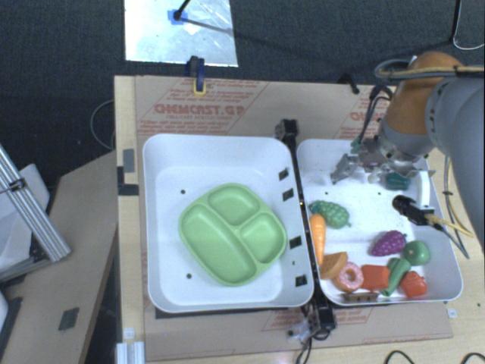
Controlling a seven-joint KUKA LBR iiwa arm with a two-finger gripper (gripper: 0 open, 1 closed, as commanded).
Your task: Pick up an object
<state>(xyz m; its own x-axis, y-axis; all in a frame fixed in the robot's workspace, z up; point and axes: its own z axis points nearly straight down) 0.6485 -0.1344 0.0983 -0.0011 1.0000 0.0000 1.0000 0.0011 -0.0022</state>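
Arm (pixel 447 112) in over right bin (pixel 455 287), jaws low at bin's far end. Apart or together: can't tell at this angle.

Toys all lie camera-side of jaws, none touching them:
- knobbly green toy (pixel 330 212) is nearest, down and view-left of jaws.
- carrot (pixel 317 237) just beyond it, by bin's left wall.
- purple grapes (pixel 388 242) well apart from jaws.
- donut (pixel 350 277), red block (pixel 375 275), red pepper (pixel 413 284) are furthest from jaws, along near wall.

Small teal bit (pixel 395 179) just view-right of jaws.

Left bin (pixel 151 203) w/ green divided plate (pixel 227 233), well view-left of jaws.
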